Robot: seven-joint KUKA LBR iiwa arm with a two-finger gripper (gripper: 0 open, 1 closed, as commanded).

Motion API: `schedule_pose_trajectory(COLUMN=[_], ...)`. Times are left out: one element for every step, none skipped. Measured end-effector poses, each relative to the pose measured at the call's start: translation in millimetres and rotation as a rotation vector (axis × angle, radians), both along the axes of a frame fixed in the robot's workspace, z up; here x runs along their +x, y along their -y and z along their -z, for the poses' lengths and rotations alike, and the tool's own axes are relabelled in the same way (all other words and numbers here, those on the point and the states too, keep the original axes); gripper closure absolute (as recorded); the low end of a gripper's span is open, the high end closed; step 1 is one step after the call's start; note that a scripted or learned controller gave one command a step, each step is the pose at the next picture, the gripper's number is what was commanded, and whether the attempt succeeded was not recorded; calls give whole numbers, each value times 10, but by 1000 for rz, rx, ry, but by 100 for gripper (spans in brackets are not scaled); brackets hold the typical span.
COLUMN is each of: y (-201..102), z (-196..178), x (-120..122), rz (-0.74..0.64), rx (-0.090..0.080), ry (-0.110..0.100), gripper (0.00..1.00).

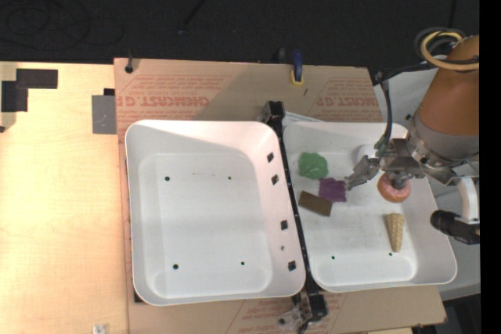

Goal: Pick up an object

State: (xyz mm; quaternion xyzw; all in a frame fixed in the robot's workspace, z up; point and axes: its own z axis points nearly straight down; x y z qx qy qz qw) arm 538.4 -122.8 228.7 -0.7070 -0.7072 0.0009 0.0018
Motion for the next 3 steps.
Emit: schedule_pose_trajectory(y=[5, -882, -1623], z=[-97, 334, -188], x=[-1, -126, 318], rz=[0, -7, -8], rx=[1, 3, 2], ry=[-2, -5, 8], gripper=[100, 100, 100])
